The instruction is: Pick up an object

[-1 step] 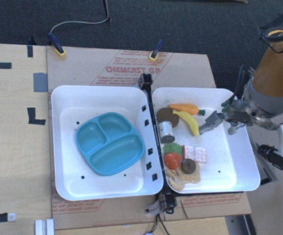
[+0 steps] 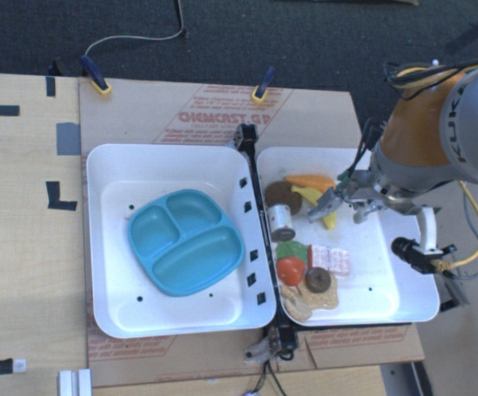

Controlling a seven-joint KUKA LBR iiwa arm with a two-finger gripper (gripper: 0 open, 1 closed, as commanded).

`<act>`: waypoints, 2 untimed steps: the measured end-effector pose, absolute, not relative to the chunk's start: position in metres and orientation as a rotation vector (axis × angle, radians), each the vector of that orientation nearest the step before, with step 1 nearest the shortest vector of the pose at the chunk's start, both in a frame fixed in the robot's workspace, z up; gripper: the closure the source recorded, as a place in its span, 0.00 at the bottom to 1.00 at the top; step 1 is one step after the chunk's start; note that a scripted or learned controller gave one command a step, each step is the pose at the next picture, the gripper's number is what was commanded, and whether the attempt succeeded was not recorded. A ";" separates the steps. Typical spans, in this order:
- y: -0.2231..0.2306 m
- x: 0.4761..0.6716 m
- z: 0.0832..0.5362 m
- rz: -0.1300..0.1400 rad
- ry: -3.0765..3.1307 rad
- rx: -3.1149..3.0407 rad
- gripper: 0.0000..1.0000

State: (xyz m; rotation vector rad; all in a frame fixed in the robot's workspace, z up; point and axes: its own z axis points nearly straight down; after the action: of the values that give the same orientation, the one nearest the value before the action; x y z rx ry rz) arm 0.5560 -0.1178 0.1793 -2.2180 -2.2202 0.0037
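Nearest the lens, low in the right bin (image 2: 387, 304), toy food (image 2: 305, 275) is left unlifted; the end effector (image 2: 331, 209) is lowered at centre-right; its opening cannot be told.

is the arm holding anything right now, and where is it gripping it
It cannot be told. The end effector is low in the right bin, at a yellow toy, but no object is visibly between its tips.

Smooth, glossy white plastic bins (image 2: 106, 221) sit on matt brown cardboard (image 2: 214, 114); the blue three-compartment plastic plate (image 2: 186, 242) looks satiny, and the small silver metal can (image 2: 281, 220) gleams.
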 end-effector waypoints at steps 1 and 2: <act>-0.106 0.603 0.100 0.002 -2.222 -2.222 0.00; -0.105 0.602 0.109 0.003 -2.221 -2.220 1.00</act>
State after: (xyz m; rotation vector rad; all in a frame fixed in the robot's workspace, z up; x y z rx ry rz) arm 0.6022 -0.1054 0.1090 -2.2200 -2.2208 0.0035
